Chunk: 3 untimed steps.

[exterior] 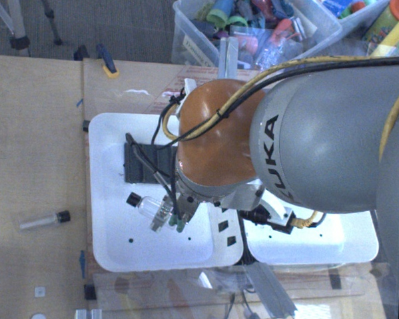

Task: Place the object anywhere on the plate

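Arm: you see the grey KUKA arm with its orange band (214, 133) reaching in from the right and covering most of the boundary between the two bins.
Gripper: the two-finger gripper (172, 219) hangs low over the left shallow white bin (108, 247), its green-tipped fingers (179, 223) pointing down and to the left.
Grip state: the finger tips sit close together beside the bottle; you cannot tell from this angle whether they are apart, closed, or pinching anything.
Object: the small clear plastic bottle with a black cap (147, 207) lies on its side on the floor of the left bin, cap to the left, its right end touching or just beside the finger tips.
Plate: the flat black square plate (142, 162) lies in the same bin, above the bottle and partly under the arm; the bottle is near it but off it.
Right bin: its white rim (355, 250) shows below the arm.
Bench: a second clear tube with a black cap (44, 220) lies on the tan surface, well left of the bins.
Background: a clear tub of coloured toys (260, 22) stands beyond the bins.
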{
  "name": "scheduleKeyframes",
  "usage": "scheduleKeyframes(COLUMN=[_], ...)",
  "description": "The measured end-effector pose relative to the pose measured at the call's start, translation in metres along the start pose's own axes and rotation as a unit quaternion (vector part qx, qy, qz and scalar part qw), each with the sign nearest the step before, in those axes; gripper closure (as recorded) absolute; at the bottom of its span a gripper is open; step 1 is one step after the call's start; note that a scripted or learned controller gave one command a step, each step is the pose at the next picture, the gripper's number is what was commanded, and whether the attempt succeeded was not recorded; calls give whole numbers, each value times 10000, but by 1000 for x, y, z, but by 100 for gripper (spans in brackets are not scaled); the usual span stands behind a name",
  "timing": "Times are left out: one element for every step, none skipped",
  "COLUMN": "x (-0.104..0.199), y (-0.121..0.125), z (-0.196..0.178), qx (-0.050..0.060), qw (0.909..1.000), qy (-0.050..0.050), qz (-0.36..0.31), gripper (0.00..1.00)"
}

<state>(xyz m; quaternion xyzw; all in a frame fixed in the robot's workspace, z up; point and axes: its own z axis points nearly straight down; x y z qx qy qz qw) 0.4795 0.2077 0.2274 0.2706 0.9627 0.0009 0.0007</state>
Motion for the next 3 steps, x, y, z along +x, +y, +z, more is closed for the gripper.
scheduleKeyframes(x=[8, -12, -38], y=[16, -21, 28], z=[138, 51, -17], qx=[-22, 8, 1], qw=[9350, 9972, 9999], qy=[2, 2, -6], qz=[3546, 742, -141], gripper=[100, 100, 100])
